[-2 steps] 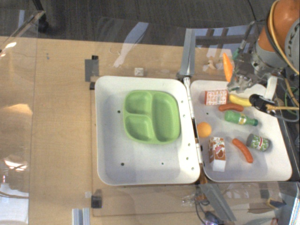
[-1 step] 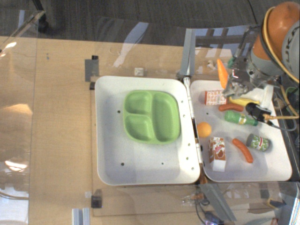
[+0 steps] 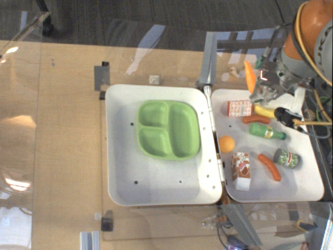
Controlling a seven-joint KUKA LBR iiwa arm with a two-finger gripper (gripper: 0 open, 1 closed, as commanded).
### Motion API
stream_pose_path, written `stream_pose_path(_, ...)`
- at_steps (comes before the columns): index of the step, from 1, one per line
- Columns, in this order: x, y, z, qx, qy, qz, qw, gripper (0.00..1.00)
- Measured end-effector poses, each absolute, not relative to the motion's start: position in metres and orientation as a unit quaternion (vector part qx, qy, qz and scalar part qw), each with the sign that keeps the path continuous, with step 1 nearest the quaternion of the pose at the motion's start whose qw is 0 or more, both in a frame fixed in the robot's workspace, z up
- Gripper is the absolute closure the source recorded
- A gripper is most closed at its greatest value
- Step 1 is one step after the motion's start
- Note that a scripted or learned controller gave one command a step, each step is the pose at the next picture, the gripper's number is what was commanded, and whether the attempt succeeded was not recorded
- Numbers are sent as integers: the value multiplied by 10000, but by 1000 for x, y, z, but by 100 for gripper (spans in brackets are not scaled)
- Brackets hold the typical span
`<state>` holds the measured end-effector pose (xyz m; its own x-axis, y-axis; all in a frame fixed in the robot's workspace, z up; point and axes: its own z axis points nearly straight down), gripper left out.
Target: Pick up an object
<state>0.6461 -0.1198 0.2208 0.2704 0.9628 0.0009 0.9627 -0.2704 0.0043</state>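
Carrot [image 3: 250,77], orange and slim, stood tilted at the far edge of the right bin [image 3: 312,194], just beside the gripper [image 3: 264,90], which hung over that corner; whether it gripped anything could not be told. A clean pick would likely need the descent centred on one item, since the banana [image 3: 264,111], the sausage [image 3: 256,120] and the small carton [image 3: 239,108] crowded close below. The green plate [image 3: 169,129] lay well apart in the left bin [image 3: 122,181]
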Motion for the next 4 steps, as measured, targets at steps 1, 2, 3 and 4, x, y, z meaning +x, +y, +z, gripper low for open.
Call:
stream_pose_path(1, 651, -91, 209, 7019, 7123, 17, 18, 100)
stream_pose_path(2, 670, -88, 209, 6935, 7205, 17, 21, 100)
stream_pose_path(3, 651, -130, 207, 6375, 7705, 14, 23, 100)
stream_pose_path(4, 664, -119, 240, 6972, 7169, 12, 19, 100)
